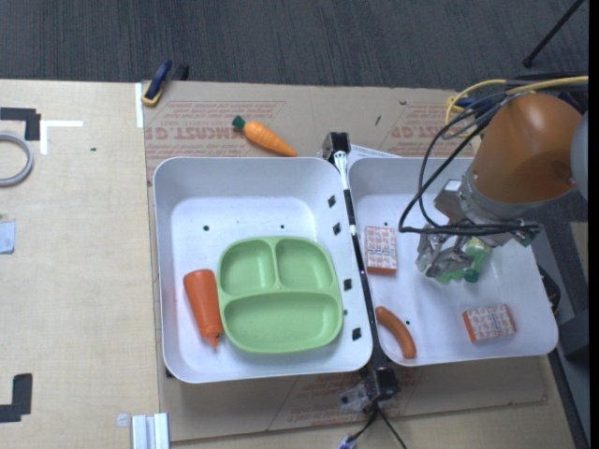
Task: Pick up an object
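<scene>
**Operator:** Report gripper position and state.

**Arm:** My gripper [453,267] is low in the right bin [524,344], toward its middle. My orange band sits directly above it and black cables loop across the wrist. A green object [471,259] lies right at my fingertips, partly hidden by them. I cannot tell whether it sits between the fingers or just beside them, and I cannot tell how far the fingers are spread.

**Operator:** List the other contents of the right bin.

**Arm:** A small red-and-white box [380,250] lies near the left wall, well apart from my gripper. A second red patterned box [488,323] lies near the front right corner, just below my gripper. An orange sausage-shaped item [396,332] lies at the front left, slanted, close to the dividing wall.

**Operator:** Report the left bin.

**Arm:** The left bin [234,190] holds a green divided plate [280,294] with three compartments, placed toward the front centre. An orange carrot-like item [203,305] lies just beside the plate's left edge, lengthwise along it.

**Operator:** Anything outside the bins?

**Arm:** A toy carrot [265,137] with a green top lies on the cardboard behind the left bin. A blue-and-yellow clamp [156,81] grips the cardboard's far left corner.
</scene>
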Available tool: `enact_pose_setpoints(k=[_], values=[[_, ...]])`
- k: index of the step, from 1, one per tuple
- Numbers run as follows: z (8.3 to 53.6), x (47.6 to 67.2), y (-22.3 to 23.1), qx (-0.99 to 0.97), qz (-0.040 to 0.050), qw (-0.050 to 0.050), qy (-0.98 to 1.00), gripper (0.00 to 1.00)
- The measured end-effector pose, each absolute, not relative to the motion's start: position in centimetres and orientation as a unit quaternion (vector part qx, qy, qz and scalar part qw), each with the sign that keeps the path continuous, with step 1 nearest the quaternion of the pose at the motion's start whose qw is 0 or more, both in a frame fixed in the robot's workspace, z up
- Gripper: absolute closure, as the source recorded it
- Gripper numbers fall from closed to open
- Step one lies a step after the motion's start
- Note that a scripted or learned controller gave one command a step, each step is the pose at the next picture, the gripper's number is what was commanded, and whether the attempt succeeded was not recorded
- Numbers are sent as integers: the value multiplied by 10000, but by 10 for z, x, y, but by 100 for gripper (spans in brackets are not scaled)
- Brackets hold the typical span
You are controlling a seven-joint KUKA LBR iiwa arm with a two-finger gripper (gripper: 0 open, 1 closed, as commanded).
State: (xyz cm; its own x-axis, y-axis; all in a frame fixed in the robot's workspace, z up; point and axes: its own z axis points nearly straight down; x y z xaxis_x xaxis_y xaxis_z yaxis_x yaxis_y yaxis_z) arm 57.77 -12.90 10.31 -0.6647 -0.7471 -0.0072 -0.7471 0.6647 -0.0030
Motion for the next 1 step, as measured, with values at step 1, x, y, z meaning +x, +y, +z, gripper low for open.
enact_pose_setpoints(k=[1], values=[[93,568,-221,-4317,-4,22,9020,100]])
